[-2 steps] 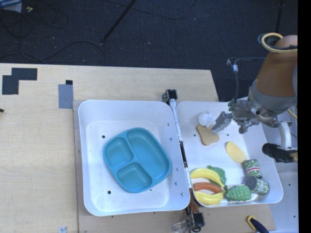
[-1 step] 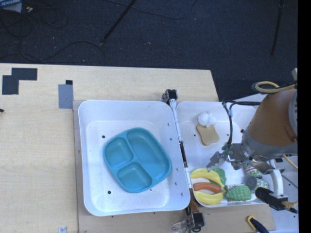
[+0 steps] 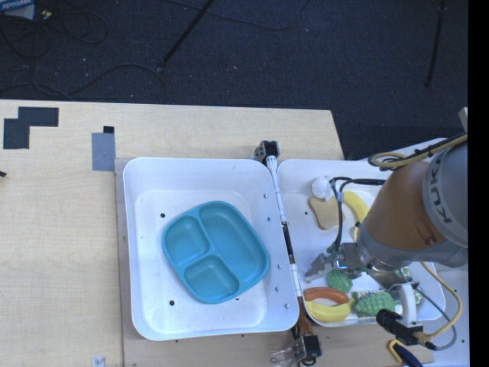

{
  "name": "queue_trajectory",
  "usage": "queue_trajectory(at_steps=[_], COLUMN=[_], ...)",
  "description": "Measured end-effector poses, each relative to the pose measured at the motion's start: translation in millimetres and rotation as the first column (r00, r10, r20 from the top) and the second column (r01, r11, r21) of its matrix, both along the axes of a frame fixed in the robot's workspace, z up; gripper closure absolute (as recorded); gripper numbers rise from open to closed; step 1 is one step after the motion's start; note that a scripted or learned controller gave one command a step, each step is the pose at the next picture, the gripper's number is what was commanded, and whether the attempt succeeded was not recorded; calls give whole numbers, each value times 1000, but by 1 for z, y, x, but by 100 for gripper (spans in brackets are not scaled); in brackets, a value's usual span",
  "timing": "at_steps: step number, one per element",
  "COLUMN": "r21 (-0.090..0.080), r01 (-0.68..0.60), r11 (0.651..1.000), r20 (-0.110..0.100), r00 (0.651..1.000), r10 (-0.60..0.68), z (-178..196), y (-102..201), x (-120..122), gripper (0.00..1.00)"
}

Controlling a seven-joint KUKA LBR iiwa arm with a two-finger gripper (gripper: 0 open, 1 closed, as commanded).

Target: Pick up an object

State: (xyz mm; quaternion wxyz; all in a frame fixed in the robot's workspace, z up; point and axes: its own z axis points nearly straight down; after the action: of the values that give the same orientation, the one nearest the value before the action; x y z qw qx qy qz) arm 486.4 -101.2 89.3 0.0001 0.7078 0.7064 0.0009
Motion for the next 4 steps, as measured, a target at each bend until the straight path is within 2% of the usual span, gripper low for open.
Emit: queue_trajectory(at_steps=[1, 2, 4], r21=[-1, -1, -1], r01=[-2, -3, -4], r11=[1000, 1000, 1000], r20=[0, -4, -4], r00=[1000, 1000, 1000], r10=[2, 3, 4], z=[-1, -2, -2], y=[-38, -40, -49], x=[82, 157, 158], gripper=[0, 0, 0])
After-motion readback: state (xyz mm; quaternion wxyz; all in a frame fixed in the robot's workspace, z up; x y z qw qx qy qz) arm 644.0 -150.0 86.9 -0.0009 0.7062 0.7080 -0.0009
